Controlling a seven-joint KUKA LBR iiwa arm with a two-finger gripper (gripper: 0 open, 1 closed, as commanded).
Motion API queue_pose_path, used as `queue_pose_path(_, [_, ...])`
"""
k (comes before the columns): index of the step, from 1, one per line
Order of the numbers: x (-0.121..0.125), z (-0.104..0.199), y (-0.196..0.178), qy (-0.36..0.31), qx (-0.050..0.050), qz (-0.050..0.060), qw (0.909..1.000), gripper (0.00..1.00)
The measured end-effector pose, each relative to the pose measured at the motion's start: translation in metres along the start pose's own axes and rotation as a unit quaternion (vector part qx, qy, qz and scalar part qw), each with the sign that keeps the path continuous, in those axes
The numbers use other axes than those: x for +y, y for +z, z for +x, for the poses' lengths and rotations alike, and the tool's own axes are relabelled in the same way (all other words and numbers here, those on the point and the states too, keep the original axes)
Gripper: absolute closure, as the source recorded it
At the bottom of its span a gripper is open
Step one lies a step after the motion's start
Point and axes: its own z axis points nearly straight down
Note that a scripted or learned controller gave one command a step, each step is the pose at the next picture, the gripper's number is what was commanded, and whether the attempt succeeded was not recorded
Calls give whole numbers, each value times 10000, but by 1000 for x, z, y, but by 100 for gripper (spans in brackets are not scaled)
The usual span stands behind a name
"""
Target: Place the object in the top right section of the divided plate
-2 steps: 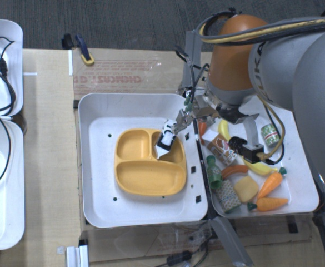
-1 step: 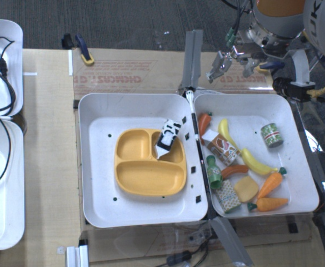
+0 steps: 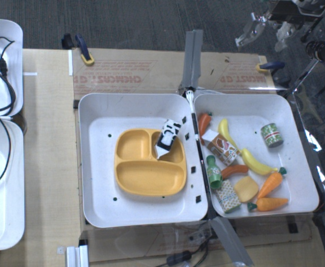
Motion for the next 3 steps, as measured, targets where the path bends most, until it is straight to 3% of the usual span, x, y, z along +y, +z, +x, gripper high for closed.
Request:
queue_pose_path(2, [-3, -104, -2, -943, 1, -5, 9955, 0])
queue_pose_path(3, [-63, -93, -3, -2277, 4, -5, 9737, 0])
